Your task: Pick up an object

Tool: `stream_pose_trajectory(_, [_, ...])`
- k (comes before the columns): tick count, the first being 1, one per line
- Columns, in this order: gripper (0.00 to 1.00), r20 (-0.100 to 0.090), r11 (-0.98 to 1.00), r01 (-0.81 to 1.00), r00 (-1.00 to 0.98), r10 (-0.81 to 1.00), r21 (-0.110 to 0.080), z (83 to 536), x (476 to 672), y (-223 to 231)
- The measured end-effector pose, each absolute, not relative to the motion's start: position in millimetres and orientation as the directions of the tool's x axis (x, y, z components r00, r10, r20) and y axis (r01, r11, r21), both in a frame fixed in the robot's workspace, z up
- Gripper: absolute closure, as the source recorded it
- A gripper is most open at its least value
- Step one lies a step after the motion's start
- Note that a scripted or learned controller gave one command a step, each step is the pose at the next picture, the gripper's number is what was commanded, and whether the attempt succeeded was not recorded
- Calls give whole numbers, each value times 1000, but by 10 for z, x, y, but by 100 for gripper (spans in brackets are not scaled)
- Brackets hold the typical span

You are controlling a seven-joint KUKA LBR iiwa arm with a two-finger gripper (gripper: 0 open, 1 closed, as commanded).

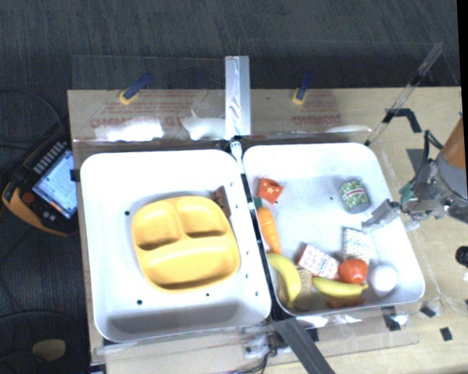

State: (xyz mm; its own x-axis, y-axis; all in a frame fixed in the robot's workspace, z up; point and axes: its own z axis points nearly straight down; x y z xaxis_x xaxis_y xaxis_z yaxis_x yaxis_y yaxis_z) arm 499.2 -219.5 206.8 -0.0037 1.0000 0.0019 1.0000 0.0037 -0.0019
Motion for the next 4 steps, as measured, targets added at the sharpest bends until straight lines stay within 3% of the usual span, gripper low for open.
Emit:
stream_pose_trajectory(1, [0, -1, 86, 996, -86, 996, -1, 1389, 5890, -1853])
stream_pose_trajectory(2, [0, -3, 258, 966, -258, 966, 17, 922, 6336, -2155])
stream_pose_trajectory(3, [0, -5, 140, 990, -140, 990, 4, 908, 6709, -1888])
stream_pose_trajectory(4, [100, -12, 143, 990, -143, 990, 4, 1012, 6715, -1890])
